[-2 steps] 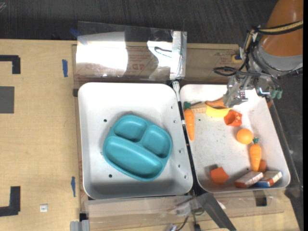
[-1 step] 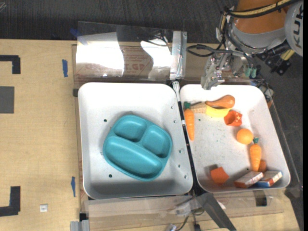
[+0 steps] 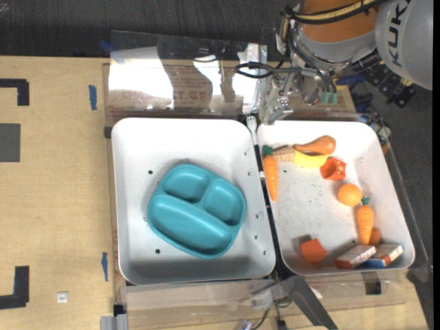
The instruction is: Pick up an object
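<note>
While the gripper [image 3: 280,105] hangs over the right bin's [image 3: 392,184] far left corner, its grip unreadable, a carrot [image 3: 271,176] lies along that bin's left wall; a teal tray [image 3: 196,208] sits mid left bin [image 3: 130,150].

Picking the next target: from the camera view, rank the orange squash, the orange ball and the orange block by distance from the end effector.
1. Orange squash, top of the right bin, just below the end effector.
2. Orange ball, right-middle.
3. Orange block, bottom edge.
</note>
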